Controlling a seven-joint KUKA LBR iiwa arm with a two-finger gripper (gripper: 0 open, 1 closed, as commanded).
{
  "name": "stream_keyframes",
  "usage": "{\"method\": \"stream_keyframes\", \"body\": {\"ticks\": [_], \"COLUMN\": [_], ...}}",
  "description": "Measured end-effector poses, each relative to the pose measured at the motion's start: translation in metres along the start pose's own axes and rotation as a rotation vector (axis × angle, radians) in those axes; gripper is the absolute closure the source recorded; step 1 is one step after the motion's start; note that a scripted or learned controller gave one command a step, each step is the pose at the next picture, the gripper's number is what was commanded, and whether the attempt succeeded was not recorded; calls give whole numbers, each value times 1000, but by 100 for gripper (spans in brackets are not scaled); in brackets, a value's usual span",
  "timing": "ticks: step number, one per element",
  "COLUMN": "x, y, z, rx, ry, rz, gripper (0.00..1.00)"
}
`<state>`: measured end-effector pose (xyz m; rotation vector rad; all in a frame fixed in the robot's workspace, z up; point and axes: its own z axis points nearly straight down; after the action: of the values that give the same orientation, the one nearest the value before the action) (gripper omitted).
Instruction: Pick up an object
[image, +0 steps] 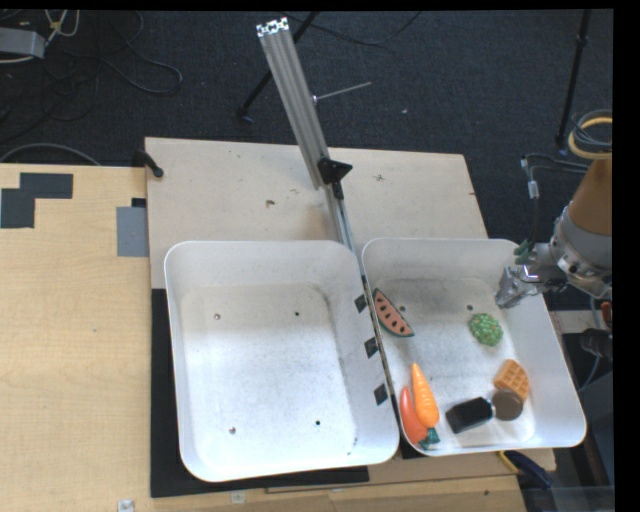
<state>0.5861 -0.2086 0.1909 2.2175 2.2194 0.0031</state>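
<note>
Metal-grey and with nothing seen between its fingers, whose spread cannot be told, the gripper (512, 287) is poised at the right bin's (440, 262) far rim, best lowered squarely onto the nearby green object (486, 329), kept clear of the waffle (511, 379), carrot (423, 394) and watermelon slice (392, 314).

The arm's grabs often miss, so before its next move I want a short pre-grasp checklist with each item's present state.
1. Gripper over the right white bin, at its upper right rim: ok.
2. Nothing seen between its fingers: ok.
3. Fingers open or shut: cannot tell.
4. Nearest target, the green bumpy lump, lies apart from its neighbours: ok.
5. Orange waffle-patterned piece touches the brown and black piece: not ok for a clean pick.
6. Orange toy carrot and watermelon slice sit by the left wall: not ok, tight.
</note>
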Motion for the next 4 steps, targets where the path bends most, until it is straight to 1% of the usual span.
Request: {"method": "stream_keyframes", "body": {"ticks": [1, 2, 3, 4], "x": [-6, -7, 37, 99], "y": [9, 10, 13, 15], "z": [-49, -94, -80, -70], "rx": [1, 1, 7, 8], "ry": [0, 0, 4, 5], "rz": [0, -1, -3, -4], "gripper": [100, 100, 100, 100]}}
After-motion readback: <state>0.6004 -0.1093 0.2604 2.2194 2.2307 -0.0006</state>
